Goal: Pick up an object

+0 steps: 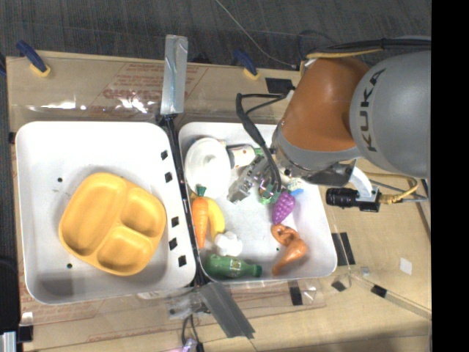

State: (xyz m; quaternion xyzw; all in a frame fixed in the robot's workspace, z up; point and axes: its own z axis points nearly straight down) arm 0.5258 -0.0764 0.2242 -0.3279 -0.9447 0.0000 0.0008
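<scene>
The gripper (248, 180) hangs in the right bin (316, 251), above the purple grapes (283, 206); its grip cannot be told.

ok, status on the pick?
Hand low in right bin, nothing seen held. Purple grapes, carrot, green bottle loose nearby. Yellow tray in left bin.

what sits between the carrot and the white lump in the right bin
A yellow banana lies between the carrot and the white lump, seen in the camera view.

cam: fixed overhead | slanted down | both bins (29, 196) framed
</scene>
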